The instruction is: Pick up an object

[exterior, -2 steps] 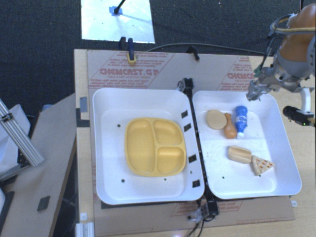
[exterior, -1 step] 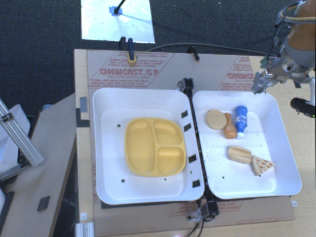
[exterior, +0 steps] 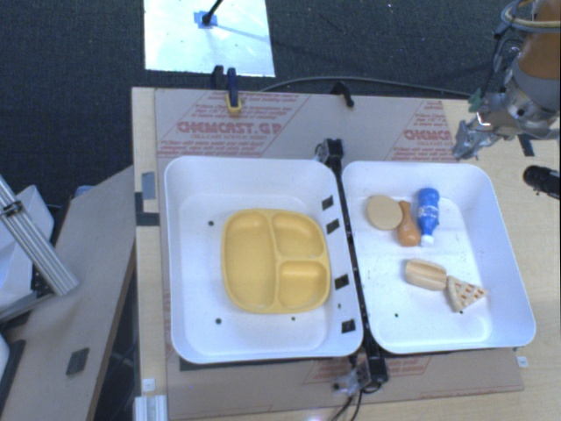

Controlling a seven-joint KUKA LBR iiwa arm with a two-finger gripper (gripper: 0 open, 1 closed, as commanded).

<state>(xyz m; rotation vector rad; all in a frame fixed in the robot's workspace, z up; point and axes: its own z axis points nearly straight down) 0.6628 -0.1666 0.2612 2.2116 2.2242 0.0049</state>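
Smooth white bin (exterior: 491, 323) holds glossy blue bottle (exterior: 428, 215).

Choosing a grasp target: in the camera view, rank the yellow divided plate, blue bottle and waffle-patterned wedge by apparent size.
1. Yellow divided plastic plate
2. Blue bottle with white cap
3. Tan waffle-patterned wedge, close to the bottle, so unsure.

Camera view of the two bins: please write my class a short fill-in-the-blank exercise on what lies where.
1. The yellow divided tray lies in the ___ bin.
2. The bottle in the right bin has a ___ body and a white cap.
3. The tray has ___ compartments.
4. The end effector hangs over the right bin's ___ corner.

Missing words: left; blue; three; far right
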